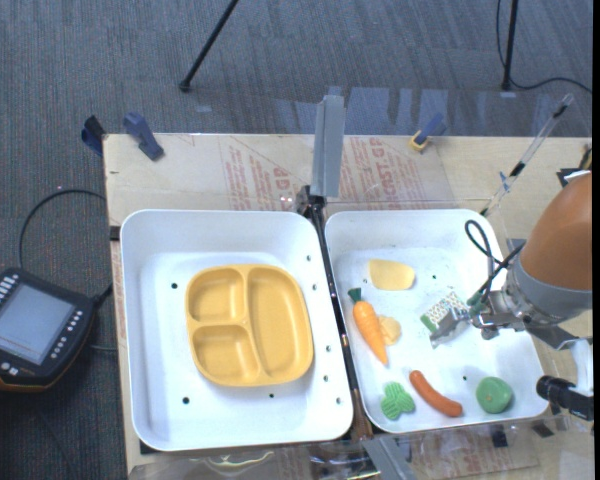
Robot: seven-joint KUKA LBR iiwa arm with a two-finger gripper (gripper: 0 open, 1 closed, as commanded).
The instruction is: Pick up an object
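We see fingers [442,320] low in right bin [500,243], spread unclear, nothing visibly held; carrot [370,331] just left, long axis running near-to-far.

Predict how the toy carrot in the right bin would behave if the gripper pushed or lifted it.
The carrot looks like moulded plastic, so probably stiff and light. Its tapered, rounded body may roll or pivot when pushed, and could slip from the fingers.
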